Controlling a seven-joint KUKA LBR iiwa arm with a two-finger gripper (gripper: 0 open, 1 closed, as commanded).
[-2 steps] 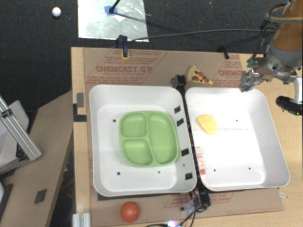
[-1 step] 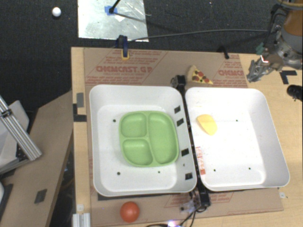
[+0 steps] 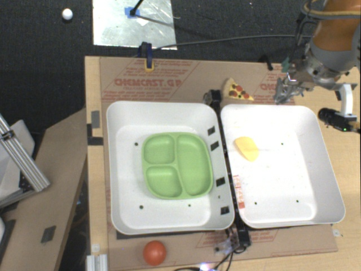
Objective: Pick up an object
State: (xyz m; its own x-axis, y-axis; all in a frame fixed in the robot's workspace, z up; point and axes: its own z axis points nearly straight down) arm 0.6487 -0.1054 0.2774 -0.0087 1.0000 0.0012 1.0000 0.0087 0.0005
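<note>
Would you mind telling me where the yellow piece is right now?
The yellow piece lies in the right bin, near its left wall, just across the divide from the green tray.

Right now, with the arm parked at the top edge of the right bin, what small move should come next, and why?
Probably bring the gripper in over the right bin toward the yellow piece. That piece lies alone in the bin's left part, while the gripper sits above the bin's far rim, well apart from it.
</note>
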